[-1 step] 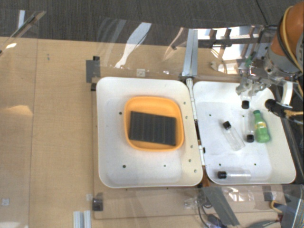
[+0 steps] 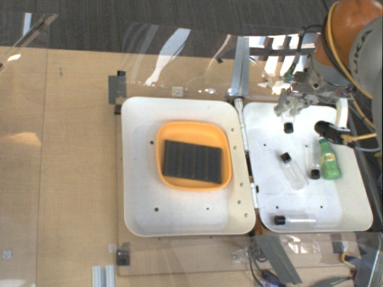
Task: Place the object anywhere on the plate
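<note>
Well — green bottle (image 2: 328, 163), blk cap.

The wooden bench (image 2: 60, 160) carries two white bins: the left bin (image 2: 140, 214) touches the right bin (image 2: 359, 220) beside it.

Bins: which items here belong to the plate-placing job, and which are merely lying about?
Job:
orange plate, left bin
gripper, over right bin
bottles in right bin, candidates: green bottle, clear bottle, clear tube

Lying about:
dark mat on plate
</note>
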`<action>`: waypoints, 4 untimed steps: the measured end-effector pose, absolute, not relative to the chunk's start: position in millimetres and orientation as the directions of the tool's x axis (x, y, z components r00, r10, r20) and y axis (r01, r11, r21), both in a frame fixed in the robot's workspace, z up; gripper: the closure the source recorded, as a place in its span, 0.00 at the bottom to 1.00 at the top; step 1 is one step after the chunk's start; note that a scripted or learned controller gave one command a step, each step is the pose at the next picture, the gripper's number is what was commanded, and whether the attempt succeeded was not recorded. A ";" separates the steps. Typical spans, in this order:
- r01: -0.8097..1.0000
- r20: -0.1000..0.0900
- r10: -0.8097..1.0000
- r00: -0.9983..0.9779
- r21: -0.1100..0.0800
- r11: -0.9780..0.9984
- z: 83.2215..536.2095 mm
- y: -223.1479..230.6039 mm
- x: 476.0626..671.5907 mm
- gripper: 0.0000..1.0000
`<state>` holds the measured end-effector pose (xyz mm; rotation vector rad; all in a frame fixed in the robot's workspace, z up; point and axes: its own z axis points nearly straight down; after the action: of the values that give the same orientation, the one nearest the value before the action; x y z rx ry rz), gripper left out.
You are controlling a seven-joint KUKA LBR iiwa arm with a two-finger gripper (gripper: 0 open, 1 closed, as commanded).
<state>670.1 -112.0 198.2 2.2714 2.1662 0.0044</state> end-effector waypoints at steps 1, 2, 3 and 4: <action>0.999 0.000 0.999 -0.045 0.007 0.045 216.5 -52.2 670.3 1.00; 0.947 -0.001 0.947 -0.322 0.005 0.322 185.8 -29.2 669.8 1.00; 0.930 -0.001 0.930 -0.368 0.007 0.368 186.4 13.6 620.9 1.00; 0.902 -0.001 0.902 -0.431 0.005 0.431 185.5 59.0 600.8 1.00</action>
<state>600.8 59.0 185.5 1.6743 2.6542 0.0063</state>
